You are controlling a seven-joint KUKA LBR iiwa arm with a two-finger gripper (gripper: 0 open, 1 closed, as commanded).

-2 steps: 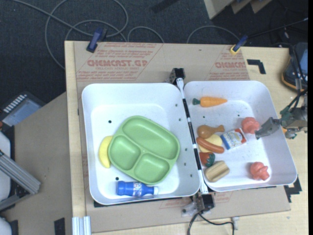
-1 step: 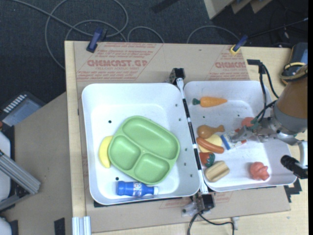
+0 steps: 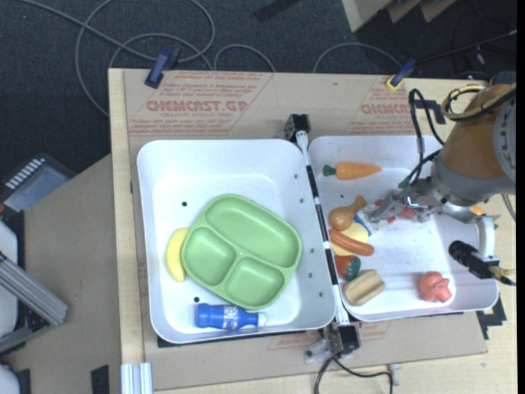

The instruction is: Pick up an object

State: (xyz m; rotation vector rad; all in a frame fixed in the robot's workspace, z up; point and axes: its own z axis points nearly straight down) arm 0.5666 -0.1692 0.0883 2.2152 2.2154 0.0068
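The right bin (image 3: 410, 257) holds several toy foods. An orange carrot (image 3: 354, 170) lies at its back. A tan drumstick (image 3: 344, 216) and a hot dog (image 3: 351, 240) rest along its left wall. Below them sit a red and green pepper (image 3: 347, 265) and a bread roll (image 3: 364, 286). A pinkish red piece (image 3: 435, 286) lies near the front right. My gripper (image 3: 379, 213) reaches in from the right, low over the bin and just right of the drumstick's thin end. Whether it touches the drumstick is unclear.
The left bin (image 3: 213, 171) carries a green divided plate (image 3: 240, 249), a yellow banana (image 3: 175, 254) against the plate's left side and a blue bottle (image 3: 227, 316) at the front. Black cables hang off the arm over the right bin's right edge.
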